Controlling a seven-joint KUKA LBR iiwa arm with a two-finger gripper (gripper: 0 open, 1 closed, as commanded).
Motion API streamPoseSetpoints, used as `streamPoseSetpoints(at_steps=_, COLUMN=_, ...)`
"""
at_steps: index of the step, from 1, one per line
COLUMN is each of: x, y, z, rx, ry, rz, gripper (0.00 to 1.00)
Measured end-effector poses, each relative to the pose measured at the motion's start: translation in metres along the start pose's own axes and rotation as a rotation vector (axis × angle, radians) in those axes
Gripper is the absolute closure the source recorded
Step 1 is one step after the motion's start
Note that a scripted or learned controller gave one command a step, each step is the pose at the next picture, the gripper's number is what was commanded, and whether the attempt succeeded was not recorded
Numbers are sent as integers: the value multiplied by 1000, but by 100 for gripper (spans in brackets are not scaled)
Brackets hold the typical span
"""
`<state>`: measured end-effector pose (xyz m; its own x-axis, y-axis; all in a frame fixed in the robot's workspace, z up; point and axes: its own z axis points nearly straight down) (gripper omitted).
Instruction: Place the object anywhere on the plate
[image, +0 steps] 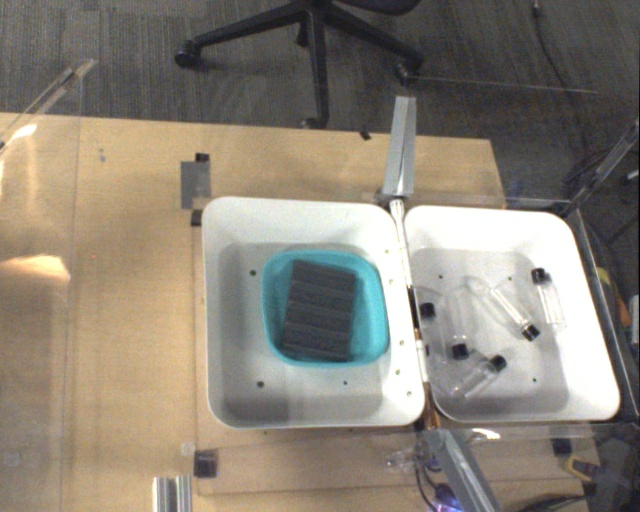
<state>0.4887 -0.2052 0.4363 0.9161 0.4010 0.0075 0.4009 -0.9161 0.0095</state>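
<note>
Two white bins are set side by side on the wooden worktop (110, 330). In the left bin (230, 390) a teal plate (372, 310) is seen, roughly in the middle, and a dark grey ribbed block (320, 310) lies flat on the plate, inside its rim. In the right bin (590, 380) several clear vials (510, 308) with black caps are scattered, some touching, others apart. A grey metal bar (400, 150) stands behind the seam between the bins. A chair base (315, 50) is seen on the carpet beyond the worktop. The state of the claw cannot be told.
</note>
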Motion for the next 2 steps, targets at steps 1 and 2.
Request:
streamPoseSetpoints(at_steps=1, x=0, y=0, z=0, rx=-1, ry=0, rz=125, gripper=0)
streamPoseSetpoints(at_steps=2, x=0, y=1, z=0, rx=-1, ry=0, rz=204, gripper=0)
